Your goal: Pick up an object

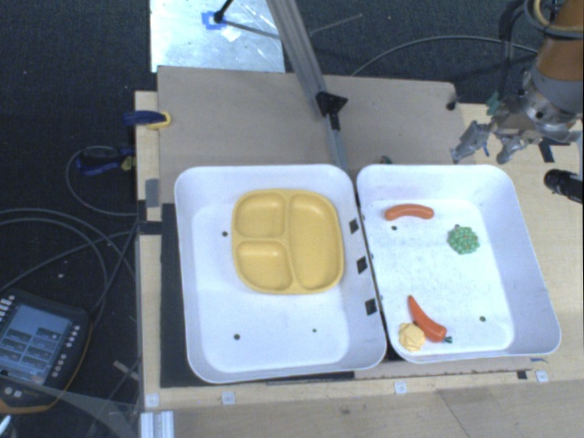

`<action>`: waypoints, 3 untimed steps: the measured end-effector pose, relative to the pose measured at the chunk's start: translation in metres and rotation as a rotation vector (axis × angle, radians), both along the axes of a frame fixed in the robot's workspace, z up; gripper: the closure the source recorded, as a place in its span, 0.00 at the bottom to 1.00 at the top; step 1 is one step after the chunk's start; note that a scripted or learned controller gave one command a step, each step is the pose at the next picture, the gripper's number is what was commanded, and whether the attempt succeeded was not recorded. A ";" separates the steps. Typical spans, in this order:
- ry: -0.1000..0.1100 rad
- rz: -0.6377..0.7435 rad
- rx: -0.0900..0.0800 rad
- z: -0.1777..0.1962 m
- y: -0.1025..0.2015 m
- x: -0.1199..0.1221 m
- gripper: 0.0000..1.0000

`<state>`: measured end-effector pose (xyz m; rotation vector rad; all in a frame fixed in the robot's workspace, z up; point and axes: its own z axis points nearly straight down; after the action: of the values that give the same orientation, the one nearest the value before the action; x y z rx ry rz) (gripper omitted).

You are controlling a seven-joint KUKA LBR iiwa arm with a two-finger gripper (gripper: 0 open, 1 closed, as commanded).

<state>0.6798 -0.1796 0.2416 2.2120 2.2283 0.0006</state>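
Observation:
The right bin (520, 245) holds an orange-red sausage (408, 212) near its far left, a green bunch of peas (463, 239) to the right of it, and a red-orange carrot (426, 318) beside a small yellow piece (411, 337) at the near edge. My gripper (490, 144) hangs above the bin's far edge at the upper right, well apart from all the items. Its fingers (470, 141) are spread, with nothing between them.
A yellow three-compartment plate (286, 241) lies in the left bin (205, 336). A slanted grey pole (301, 44) crosses the bench behind the bins. Cables and a tablet (36, 340) lie on the floor at the left.

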 end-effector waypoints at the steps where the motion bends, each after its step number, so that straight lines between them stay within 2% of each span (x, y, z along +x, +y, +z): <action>1: 0.000 0.001 -0.001 0.000 0.000 0.000 0.00; 3: 0.003 -0.005 0.000 -0.095 0.002 -0.009 0.00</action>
<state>0.6711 -0.1780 0.1471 2.2194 2.2243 -0.0029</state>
